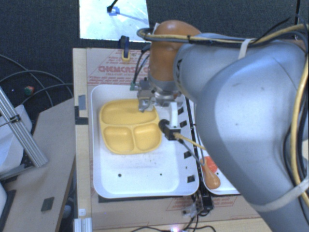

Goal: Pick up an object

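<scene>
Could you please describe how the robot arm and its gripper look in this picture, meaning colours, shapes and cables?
The arm is thick, rounded and smooth, light grey, with a glossy orange band above the wrist. Black and yellowish cables run along its top, tied by a pale strap. The gripper is a small grey metal block below the wrist, with thin dark wires leading into it.

Your grey arm (241, 105) reaching in from the right, orange band (166, 47) above the wrist, gripper (146, 102) pointing down, low over the left side.
</scene>
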Available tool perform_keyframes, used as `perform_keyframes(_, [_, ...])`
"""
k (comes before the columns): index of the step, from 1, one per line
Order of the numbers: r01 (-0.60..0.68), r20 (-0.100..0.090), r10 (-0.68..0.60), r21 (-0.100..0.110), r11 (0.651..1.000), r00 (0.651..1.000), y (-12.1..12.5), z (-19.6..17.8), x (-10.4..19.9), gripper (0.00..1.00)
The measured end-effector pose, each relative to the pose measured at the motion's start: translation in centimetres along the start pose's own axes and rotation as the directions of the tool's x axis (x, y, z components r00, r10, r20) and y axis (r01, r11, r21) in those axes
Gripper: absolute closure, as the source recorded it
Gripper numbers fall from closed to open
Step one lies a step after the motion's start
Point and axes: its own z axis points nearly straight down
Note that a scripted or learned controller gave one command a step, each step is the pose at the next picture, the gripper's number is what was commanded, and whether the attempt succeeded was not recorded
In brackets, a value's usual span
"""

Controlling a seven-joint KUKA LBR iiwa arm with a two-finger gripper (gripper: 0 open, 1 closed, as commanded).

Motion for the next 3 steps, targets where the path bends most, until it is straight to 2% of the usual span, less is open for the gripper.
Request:
perform_keyframes(1, [0.004, -0.001, -0.004, -0.002, 1.000, 1.000, 0.1, -1.1, 0.0, 1.00])
perform_keyframes(2, [0.003, -0.002, -0.003, -0.001, 1.000, 1.000, -3.9, -7.4, 4.7, 1.00])
perform_keyframes(3, [0.002, -0.002, -0.002, 0.005, 1.000, 1.000, -13.3, -12.8, 5.4, 1.00])
